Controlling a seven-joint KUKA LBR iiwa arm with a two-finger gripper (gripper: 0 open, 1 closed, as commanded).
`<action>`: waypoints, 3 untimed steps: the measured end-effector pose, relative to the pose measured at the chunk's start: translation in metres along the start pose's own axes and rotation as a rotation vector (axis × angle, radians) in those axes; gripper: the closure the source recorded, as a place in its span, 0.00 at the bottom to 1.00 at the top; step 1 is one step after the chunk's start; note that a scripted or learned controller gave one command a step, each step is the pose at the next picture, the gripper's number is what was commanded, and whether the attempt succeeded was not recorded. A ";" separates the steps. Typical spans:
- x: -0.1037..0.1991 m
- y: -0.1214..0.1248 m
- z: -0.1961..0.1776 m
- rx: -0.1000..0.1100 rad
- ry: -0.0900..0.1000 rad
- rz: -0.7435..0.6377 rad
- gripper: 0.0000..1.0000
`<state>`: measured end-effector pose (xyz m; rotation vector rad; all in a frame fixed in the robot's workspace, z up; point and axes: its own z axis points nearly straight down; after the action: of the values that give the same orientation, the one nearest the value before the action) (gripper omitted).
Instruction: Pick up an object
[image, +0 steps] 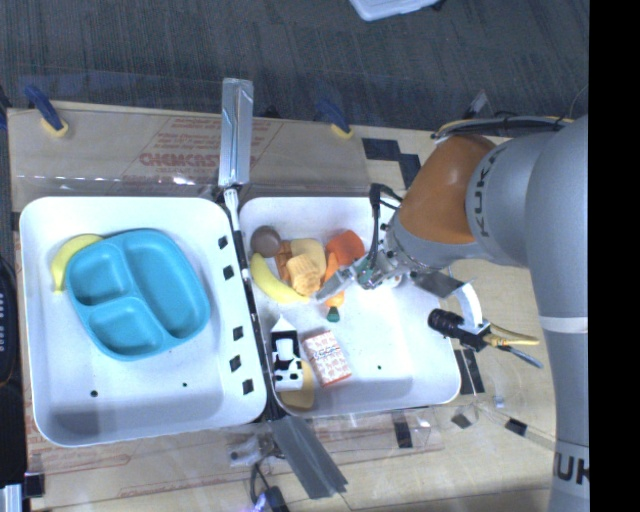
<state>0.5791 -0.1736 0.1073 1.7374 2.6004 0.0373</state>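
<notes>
In the right bin (420, 372), a pile of toy food lies at the upper left: a brown round piece (265, 240), a yellow banana (273, 284), a tan bread-like piece (304, 264), an orange piece (347, 244) and a small carrot (334, 299) with a green tip. My gripper (342, 281) reaches in from the right and sits low over the carrot and the edge of the tan piece. Its tip is partly lost among the pile. I see nothing lifted off the bin floor.
A red and white carton (327, 359), a black and white box (286, 360) and a tan piece (298, 397) lie near the right bin's front left corner. The left bin (60, 400) holds a blue divided plate (138, 291) with a yellow piece (68, 255) under its far left edge.
</notes>
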 end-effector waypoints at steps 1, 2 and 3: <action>-0.037 0.043 0.015 0.026 0.000 -0.227 0.00; -0.032 0.074 -0.044 0.024 0.001 -0.538 0.00; 0.020 0.046 -0.008 0.030 0.007 -0.407 0.00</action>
<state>0.6136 -0.1382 0.1169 1.1829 2.9150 -0.0009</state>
